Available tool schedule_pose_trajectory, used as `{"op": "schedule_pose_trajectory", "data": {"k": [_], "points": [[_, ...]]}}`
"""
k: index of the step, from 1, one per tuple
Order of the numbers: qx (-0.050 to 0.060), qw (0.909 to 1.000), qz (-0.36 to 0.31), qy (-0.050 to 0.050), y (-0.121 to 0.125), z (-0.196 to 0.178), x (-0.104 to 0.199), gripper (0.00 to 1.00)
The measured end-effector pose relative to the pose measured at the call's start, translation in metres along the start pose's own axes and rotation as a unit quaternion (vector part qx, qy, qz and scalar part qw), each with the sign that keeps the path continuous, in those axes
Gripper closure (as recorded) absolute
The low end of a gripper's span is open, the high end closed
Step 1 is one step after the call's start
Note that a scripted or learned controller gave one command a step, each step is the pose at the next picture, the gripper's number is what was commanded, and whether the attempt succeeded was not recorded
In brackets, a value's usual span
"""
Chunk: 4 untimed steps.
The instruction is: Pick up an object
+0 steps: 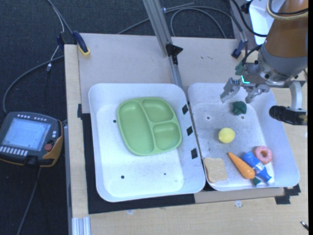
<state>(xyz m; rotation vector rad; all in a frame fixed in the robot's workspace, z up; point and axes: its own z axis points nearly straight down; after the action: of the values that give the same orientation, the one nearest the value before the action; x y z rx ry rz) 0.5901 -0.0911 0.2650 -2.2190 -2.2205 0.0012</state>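
- gripper (240, 93) hangs over the right bin (283, 177), far end, at about 1 o'clock of the scene; fingers (228, 91) spread apart, nothing between them
- small dark green object (239, 107) lies just below the fingers, toward 6 o'clock of them; can't tell if a fingertip touches it, looks just apart
- yellow ball (226, 135) near bin middle, at 7 o'clock from the green object, clear of it
- bread slice (215, 169) at the bin's near left corner, 7 o'clock from the ball
- carrot (241, 165) just right of the bread, tilted, tip pointing to 10 o'clock
- blue packet (257, 167) beside the carrot, touching or nearly; pink donut (263, 154) at its far end, overlapping it
- left bin (105, 180) holds a green divided plate (149, 125), three compartments, sitting a little rotated
- both bins side by side on the tan worktop (122, 58); black mat under their near edges
- grey metal post (156, 21) rises from the worktop between the bins at 12 o'clock
- yellow-and-blue clamp (82, 46) on the worktop's far left corner
- teach pendant (30, 139) on dark carpet floor at 9 o'clock, cables trailing across the floor behind
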Motion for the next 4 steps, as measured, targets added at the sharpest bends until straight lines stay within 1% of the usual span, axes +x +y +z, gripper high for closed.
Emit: {"op": "schedule_pose_trajectory", "data": {"k": [1, 2, 3, 4], "points": [[-0.001, 1.0, 0.0, 0.0, 0.0, -0.001, 0.0, 0.0], [0.003, 1.0, 0.001, 0.0, -0.01, 0.055, -0.002, 0.0], [0.003, 1.0, 0.001, 0.0, -0.014, 0.112, -0.011, 0.0], [0.003, 1.0, 0.001, 0.001, -0.016, 0.176, -0.012, 0.0]]}}
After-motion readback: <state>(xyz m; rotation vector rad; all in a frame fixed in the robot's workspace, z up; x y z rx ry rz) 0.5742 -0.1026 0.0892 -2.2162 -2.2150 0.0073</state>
